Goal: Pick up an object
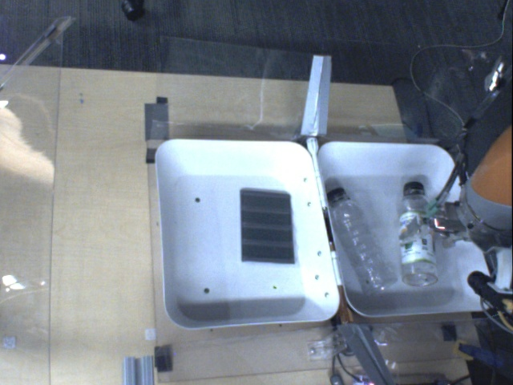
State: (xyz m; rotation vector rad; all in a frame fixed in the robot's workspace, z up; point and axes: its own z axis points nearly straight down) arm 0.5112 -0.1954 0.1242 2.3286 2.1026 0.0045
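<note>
Camera view from above the bench: on the left sits a white bin (184,239) with a dark ribbed rectangular pad (267,226) lying flat near its middle. To its right, touching along the shared edge, is the second white bin (377,155). Two clear plastic bottles lie in it. The left bottle (358,241) has a dark cap pointing toward the far wall and lies just beside the bin's left wall, tilted slightly. The right bottle (417,237) also has a dark cap at the far end, with a white and green label around its middle; it lies near the bin's right side, apart from the first bottle. At the right edge the arm (490,179) comes in, its orange band showing above the wrist. The gripper (446,223) sits low, just beside the labelled bottle's right flank. I cannot tell how its jaws stand, or whether anything is held.
</note>
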